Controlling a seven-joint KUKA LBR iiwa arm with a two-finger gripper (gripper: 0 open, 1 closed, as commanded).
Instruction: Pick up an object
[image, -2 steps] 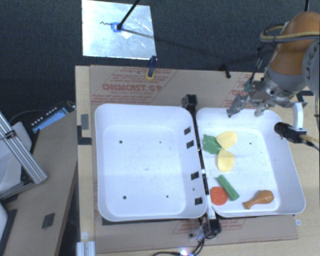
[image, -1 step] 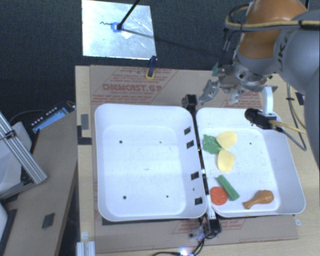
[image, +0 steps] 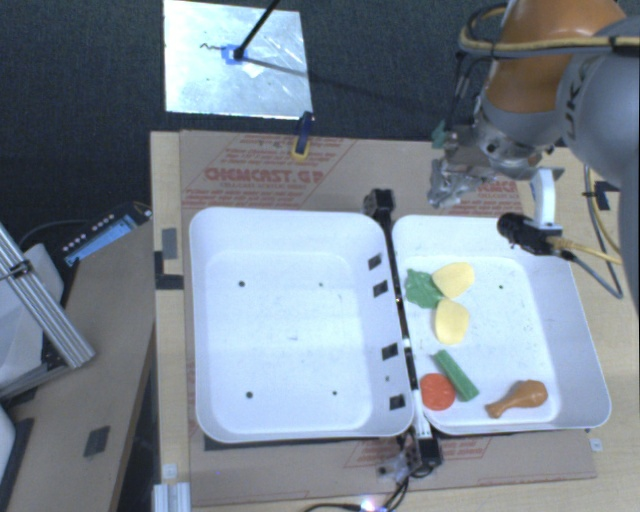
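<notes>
Overhead, at upper right, tool (image: 452, 190) hovering, finger state impossible to tell, upper yellow piece (image: 455, 279) lying just below it in right bin (image: 580, 330).

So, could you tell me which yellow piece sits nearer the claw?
The upper yellow piece, touching the green leaf; the other lies below it, farther from the claw.

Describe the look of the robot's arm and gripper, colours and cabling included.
The arm has rounded grey casing with a broad orange band above the wrist. Yellowish cables loop across that band. The gripper is a small, metallic grey assembly beneath a silver wrist flange.
</notes>
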